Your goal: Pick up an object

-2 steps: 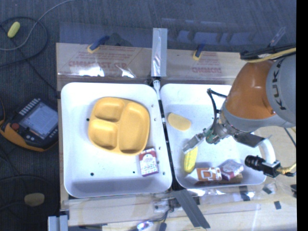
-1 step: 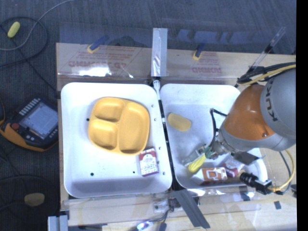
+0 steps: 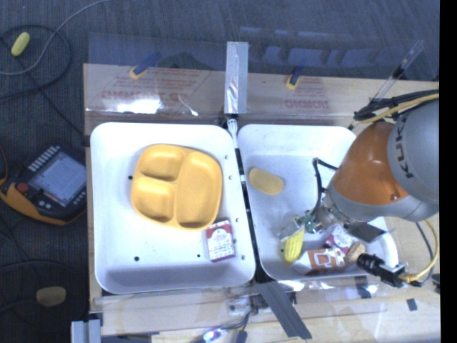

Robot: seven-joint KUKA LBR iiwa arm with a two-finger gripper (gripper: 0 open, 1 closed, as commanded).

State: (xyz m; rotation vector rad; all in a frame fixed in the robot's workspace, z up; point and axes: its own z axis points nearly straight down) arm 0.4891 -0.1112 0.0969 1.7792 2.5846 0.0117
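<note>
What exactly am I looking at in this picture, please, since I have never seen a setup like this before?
This is one camera fixed above a bench, looking down at a slant. The big grey and orange shape on the right is a robot arm, reaching down into the right white bin. Its job is to pick up an object. Its gripper sits under the wrist, and I cannot tell from here whether it holds anything.

The left white bin holds a yellow divided tray and a small red box. In the right bin lie a pale yellow oval piece, a toy corn cob and an orange and white packet, close by the arm. On the floor to the left lies a handheld control pad.
</note>
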